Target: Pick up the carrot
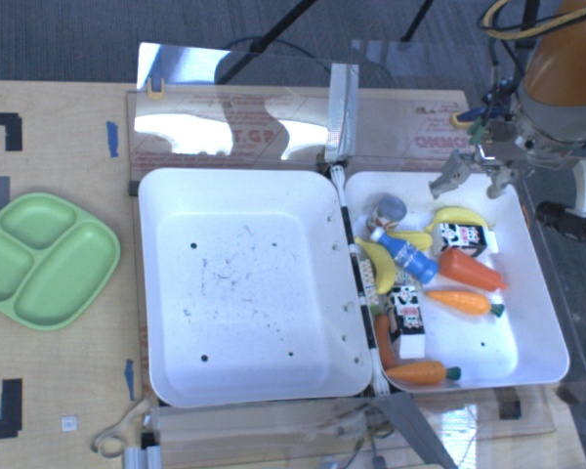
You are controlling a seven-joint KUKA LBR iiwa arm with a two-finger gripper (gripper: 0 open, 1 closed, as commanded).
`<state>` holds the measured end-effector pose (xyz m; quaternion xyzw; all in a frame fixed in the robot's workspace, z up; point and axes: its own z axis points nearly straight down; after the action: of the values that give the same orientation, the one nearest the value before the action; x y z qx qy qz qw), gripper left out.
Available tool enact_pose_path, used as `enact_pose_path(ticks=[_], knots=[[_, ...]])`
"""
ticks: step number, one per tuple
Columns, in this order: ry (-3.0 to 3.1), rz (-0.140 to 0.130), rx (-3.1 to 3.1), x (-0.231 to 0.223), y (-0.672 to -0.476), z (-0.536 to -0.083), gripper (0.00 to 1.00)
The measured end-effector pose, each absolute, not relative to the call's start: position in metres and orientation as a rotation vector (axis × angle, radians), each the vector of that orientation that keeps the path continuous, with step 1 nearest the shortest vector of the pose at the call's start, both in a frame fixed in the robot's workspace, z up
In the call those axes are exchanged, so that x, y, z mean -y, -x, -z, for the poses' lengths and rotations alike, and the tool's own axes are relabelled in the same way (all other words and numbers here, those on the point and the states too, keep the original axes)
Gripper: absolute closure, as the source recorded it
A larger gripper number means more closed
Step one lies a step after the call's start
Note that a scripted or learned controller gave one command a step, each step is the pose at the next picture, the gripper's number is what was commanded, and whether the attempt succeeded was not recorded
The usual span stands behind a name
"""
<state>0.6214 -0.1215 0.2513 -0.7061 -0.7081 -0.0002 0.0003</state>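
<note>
2 carrots (458, 302) among clutter in right bin (542, 355), gripper (475, 176) with fingers spread, nothing pinched, above its far edge

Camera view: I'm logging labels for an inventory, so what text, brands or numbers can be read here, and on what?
No text reads cleanly.
Cardboard panel behind the bins: red print, reversed and blurred.
Black-and-white carton: pattern, no legible words.
Second black-and-white carton: too small.
Blue bottle: label unreadable.
</note>
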Motion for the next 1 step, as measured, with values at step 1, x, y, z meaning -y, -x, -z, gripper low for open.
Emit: enact_pose_path(ticks=[1], knots=[[1.981, 0.001, 2.437, 0.1746, -0.5622, -0.1938, 0.00]])
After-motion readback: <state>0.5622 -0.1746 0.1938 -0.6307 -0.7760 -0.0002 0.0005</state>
